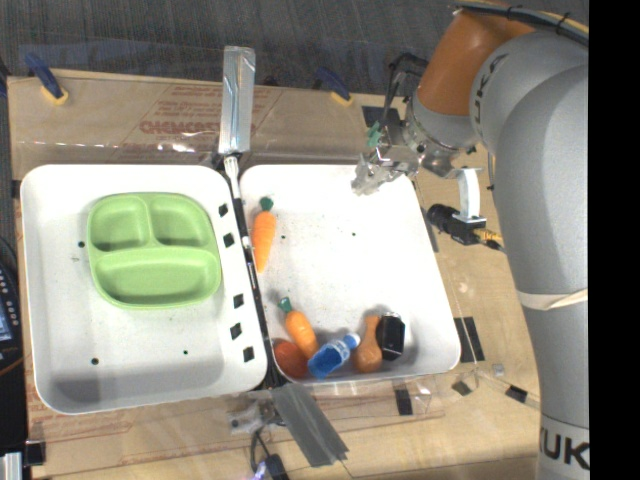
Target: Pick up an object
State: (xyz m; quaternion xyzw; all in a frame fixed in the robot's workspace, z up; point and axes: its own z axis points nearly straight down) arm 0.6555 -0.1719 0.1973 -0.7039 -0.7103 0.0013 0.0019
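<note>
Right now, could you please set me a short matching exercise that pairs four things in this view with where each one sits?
Things:
1. green divided plate
2. larger carrot
3. blue bottle
4. gripper

Places:
A. near edge of the right bin, among other small items
B. above the far edge of the right bin
C. inside the left bin
D. right bin, close to the divider between the bins

Pairs: 1-C, 2-D, 3-A, 4-B
</note>
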